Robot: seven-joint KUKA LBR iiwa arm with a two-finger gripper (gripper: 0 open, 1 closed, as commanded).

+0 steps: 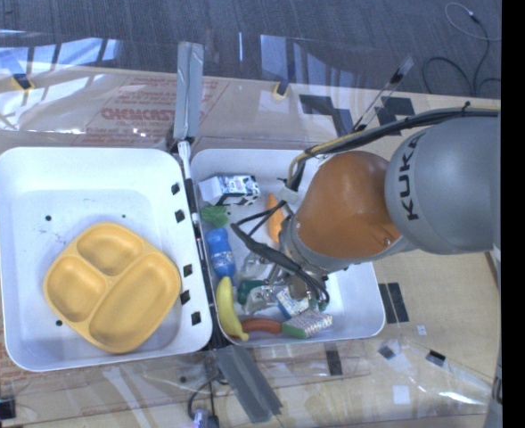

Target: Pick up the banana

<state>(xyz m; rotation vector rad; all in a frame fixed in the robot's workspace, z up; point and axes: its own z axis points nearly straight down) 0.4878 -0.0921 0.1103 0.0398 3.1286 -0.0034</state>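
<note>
Both white bins (30, 172) look like smooth moulded plastic with a dull sheen. Left of the grey divider strip (189, 87), the yellow sectioned plate (110, 285) reads as matt plastic. Right of that strip, the banana (227, 310) has a smooth, slightly glossy skin; the blue bottle (219, 250) looks like shiny plastic, and the wrapped packet (308, 324) glints like foil. My orange band (347, 208) is glossy; my grey casing (449, 185) is satin smooth.
</note>
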